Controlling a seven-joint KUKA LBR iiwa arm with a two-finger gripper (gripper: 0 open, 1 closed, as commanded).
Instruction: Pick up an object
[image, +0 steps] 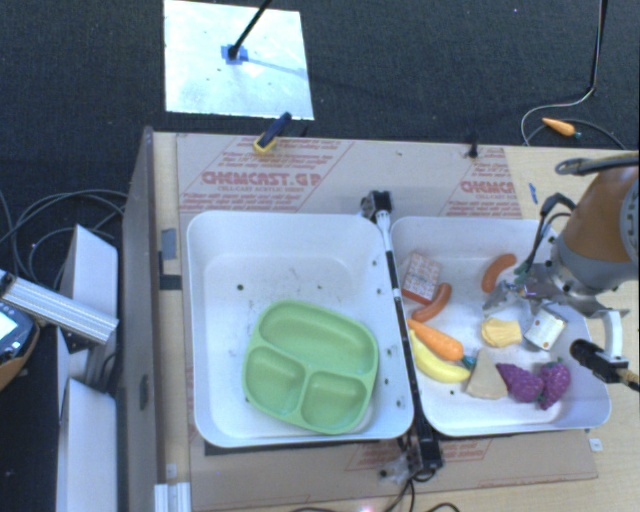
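- Nearest in the right bin (590, 410) lie the grapes (528, 381), a knobbly purple bunch; probably light hollow plastic, hard to pinch cleanly except across a narrow lobe.
- Touching them, a tan wedge (486, 377) lies flat; thin and stiff by the look, so there is little edge to catch.
- The banana (437, 364) and carrot (436, 340) lie together by the divider; both look smooth and likely slippery, best taken across the middle.
- The cheese (501, 332) sits just beside the gripper (535, 318); it is blocky, with flat sides that should suit a squeeze, and is the closest candidate.
- The gripper hangs low over the bin's right half; whether the claw is apart or together cannot be told, and nothing is seen in it.
- Farther back are two sausages (498, 270) and a cracker (420, 273).
- The left bin (230, 290) holds a green tray (312, 367).
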